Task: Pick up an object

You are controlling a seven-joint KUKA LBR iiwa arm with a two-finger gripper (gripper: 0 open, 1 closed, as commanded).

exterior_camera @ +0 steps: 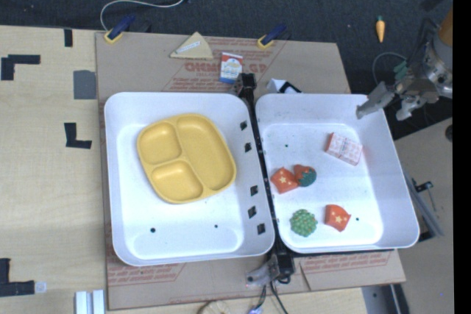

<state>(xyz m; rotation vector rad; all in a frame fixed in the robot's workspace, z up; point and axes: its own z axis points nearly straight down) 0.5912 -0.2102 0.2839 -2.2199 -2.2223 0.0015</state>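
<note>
We have not yet begun the pick in earnest: our gripper (386, 104) hangs at the far right corner of the right bin (368, 237), over its rim and above everything inside. Its jaws look spread, two grey fingers pointing out toward the left and down, with nothing between them.

The candidates all lie in the right bin. A pale pink block (344, 148) sits nearest to us, toward the far right of the bin and well apart from the others. Near the bin's left side a red piece (284, 179) touches a small dark green and red piece (306, 175). Closer to the near edge, a green knobbly ball (302, 221) lies just beside another red piece with a yellow mark (337, 217). The left bin (125, 232) carries a yellow divided tray (185, 157), which we judge too wide for an easy grasp.

Our next move, as we judge it, is to travel over the pink block, since it stands alone, line the jaws across its narrow sides, and descend. The paired pieces risk a nudge or a double catch.
</note>
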